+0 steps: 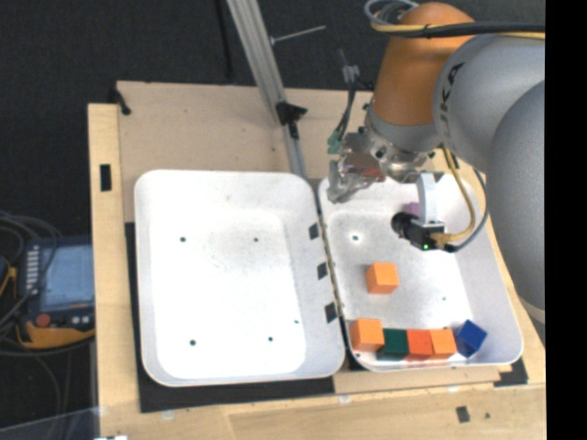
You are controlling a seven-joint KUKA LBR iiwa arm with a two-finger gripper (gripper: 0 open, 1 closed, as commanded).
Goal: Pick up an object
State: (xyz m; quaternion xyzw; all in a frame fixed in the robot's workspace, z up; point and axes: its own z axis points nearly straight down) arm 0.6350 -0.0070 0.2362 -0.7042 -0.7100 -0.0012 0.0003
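My gripper (347, 180) hangs over the back left corner of the right bin (356, 246), below the orange wrist band. An orange cube (382, 277) lies alone in the middle of that bin, well in front of the gripper. Along the bin's front wall sits a row of blocks: an orange one (368, 334), a green one (395, 343), two more orange ones (431, 342) and a blue one (470, 336). A small purple piece (412, 211) peeks out behind the black cable fitting at the wrist.
The left bin (229, 273) lies beside the right one, with a narrow divider between them. A slanted metal pole (261, 53) rises behind the bins. A handheld controller (60, 287) rests off the bench at the left.
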